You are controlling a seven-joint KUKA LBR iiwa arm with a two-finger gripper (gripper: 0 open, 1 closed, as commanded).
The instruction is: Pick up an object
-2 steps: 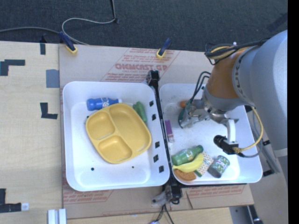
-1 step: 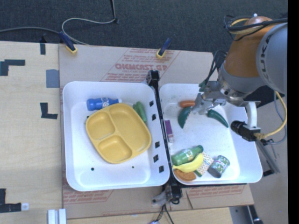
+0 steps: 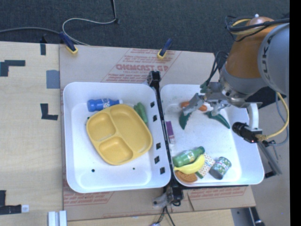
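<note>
Target object: small orange item lying on the floor of the right white bin, directly under the tool and partly hidden by it; its exact shape cannot be made out.
Tool: two-finger gripper on the grey arm with orange band, reaching in over the right bin's upper half.
Tool state: the fingers look spread apart, straddling the orange item; whether they touch it cannot be told, and nothing is seen clamped between them.
Beside the tool: dark green leaf-shaped pieces, one just below-left of the fingers, one just below-right; both near enough to be caught.
Further from the tool: purple stick-like item down-left, against the bin's dividing wall.
Far from the tool: cluster at the bin's near edge, well apart: green bottle, yellow banana-shaped toy, small printed can.
Other bin: left white bin across the divider, holding a yellow compartment tray, blue bottle and green item.
Risk one: fingers close on a green piece instead, or on both, giving a weak pinch that slips.
Risk two: the orange item is low and small; fingertips may skid over it or push it aside.
Risk three: closing short of the floor yields an empty grasp.
</note>
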